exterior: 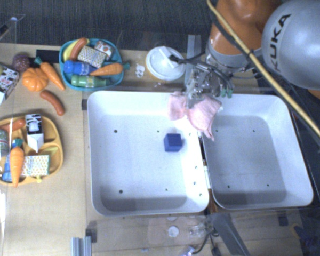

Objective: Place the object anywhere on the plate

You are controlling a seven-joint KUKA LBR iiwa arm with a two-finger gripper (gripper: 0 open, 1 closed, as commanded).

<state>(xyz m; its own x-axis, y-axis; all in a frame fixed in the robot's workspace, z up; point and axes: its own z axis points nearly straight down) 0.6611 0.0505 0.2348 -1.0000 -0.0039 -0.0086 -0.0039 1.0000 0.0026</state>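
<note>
The arm [293, 36] has smooth, rounded grey shells, one of them marked KUKA in dark capital letters. Above the wrist sits a glossy orange band [240, 12]. A thin yellowish cable with a dark one beside it loops along the outside of the casing. The gripper [200, 92] is a small cluster of bare metal parts and dark wires.

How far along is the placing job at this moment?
Done: a pink cloth is lifted, hanging from the end effector over the seam between the two white bins.
In hand: the cloth dangles between the fingers above the bins' back edge.
Left: the placing itself. A blue cube lies in the left bin; I cannot pick out a plate inside either bin.
</note>
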